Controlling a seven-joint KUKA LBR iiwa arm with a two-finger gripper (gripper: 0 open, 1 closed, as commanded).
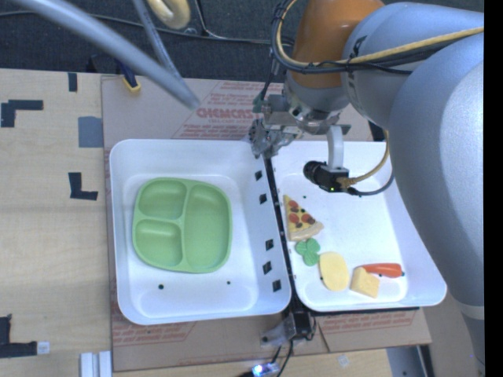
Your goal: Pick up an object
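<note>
The gripper [271,136] sits over the far end of the divide between the bins; its grip cannot be told. Five toy foods lie in the right bin [393,210]: pizza slice [300,218], green piece [308,251], yellow piece [333,271], cheese wedge [365,282], red piece [383,269]. One green divided plate [182,225] fills the left bin [126,163].

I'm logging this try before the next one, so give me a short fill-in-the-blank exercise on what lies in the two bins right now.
1. The green divided plate lies in the ____ bin.
2. The pizza slice lies in the ____ bin.
3. The plate has ____ compartments.
4. The round yellow piece lies just below the small ____ piece.

Missing words: left; right; three; green
</note>
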